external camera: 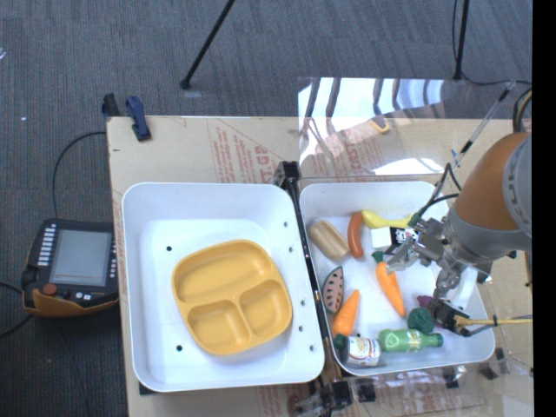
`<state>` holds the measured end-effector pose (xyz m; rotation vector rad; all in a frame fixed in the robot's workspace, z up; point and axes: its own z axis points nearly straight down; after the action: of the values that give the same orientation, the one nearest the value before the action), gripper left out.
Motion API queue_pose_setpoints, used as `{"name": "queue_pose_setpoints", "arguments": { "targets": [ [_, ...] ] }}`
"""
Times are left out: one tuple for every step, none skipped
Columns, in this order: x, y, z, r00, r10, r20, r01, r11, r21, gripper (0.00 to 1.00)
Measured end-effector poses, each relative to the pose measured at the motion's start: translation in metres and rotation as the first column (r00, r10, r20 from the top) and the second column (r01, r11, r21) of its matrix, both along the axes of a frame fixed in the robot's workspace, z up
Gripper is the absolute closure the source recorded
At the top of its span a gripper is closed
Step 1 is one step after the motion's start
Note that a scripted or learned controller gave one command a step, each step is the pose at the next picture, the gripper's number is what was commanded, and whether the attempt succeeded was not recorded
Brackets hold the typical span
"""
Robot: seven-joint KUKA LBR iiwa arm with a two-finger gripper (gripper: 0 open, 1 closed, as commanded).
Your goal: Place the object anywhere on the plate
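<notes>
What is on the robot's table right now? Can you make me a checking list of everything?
Surface: cardboard-topped bench bearing two white bins, left bin and right bin.
Job's things: yellow divided plate in the left bin, nothing on it.
Clutter: in the right bin, two carrots, hot dog, bread roll, watermelon slice, banana, green bottle, small jar.
Grippers: gripper low over the right bin near one carrot; grip unclear.
Cables: black cable to the pendant; wires along the arm.
Surroundings: teach pendant on grey carpet, tripod legs, blue clamp.
</notes>
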<state>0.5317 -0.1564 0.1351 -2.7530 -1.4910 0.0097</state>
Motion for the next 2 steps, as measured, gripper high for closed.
{"name": "queue_pose_setpoints", "arguments": {
  "targets": [
    [0.000,0.000,0.000,1.000,0.000,0.000,0.000,1.000,0.000,0.00],
    [-0.011,0.013,0.003,0.988,0.155,0.002,-0.155,0.988,0.001,0.00]
  ]
}}
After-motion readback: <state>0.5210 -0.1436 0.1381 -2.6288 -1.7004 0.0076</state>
